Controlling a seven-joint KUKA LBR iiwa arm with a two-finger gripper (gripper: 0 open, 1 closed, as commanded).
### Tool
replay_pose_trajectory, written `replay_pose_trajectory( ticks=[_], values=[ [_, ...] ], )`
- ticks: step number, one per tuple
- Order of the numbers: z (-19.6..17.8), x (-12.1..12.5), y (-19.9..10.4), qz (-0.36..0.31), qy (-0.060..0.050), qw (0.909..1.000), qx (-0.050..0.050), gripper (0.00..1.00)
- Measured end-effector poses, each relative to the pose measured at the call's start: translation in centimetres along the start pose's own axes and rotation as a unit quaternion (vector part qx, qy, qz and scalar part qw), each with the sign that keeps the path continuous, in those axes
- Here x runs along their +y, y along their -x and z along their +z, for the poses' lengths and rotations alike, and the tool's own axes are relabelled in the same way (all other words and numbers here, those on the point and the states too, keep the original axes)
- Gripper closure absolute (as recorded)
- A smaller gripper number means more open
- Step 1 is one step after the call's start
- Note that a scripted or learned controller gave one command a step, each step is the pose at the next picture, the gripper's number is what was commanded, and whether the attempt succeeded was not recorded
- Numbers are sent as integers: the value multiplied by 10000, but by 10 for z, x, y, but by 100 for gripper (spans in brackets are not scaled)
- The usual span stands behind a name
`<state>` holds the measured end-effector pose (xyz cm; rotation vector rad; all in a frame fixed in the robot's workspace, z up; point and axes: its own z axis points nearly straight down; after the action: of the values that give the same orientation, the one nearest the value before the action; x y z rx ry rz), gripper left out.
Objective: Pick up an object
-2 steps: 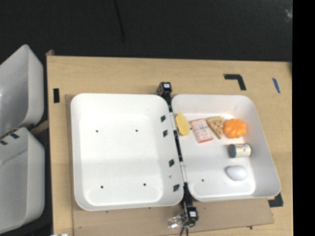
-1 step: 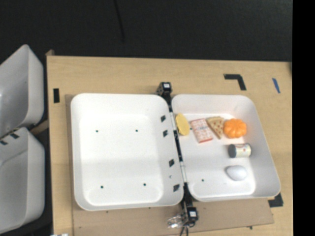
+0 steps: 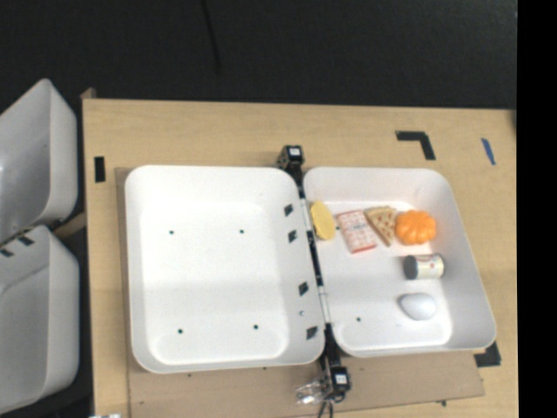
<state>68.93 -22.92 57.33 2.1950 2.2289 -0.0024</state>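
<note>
The right bin (image 3: 452, 325) holds several small objects. A yellow oval piece (image 3: 323, 220) lies near its left wall. Beside it lies a pink patterned card (image 3: 356, 231), then a tan waffle-like wedge (image 3: 380, 223) and an orange pumpkin-shaped toy (image 3: 415, 226). Below those a small cylinder with a dark cap (image 3: 423, 267) lies on its side. A white egg-shaped object (image 3: 418, 306) rests nearer the front of the bin.
The left bin (image 3: 209, 268) stands beside the right one, joined along a clipped middle seam (image 3: 306, 259). Both rest on a tan bench (image 3: 218, 129). White casings (image 3: 30, 233) stand at the far left edge.
</note>
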Motion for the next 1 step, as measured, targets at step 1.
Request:
replay_pose_trajectory(
  ticks=[1],
  values=[
    [0, 0, 0, 0, 0, 10000, 0, 0]
  ],
)
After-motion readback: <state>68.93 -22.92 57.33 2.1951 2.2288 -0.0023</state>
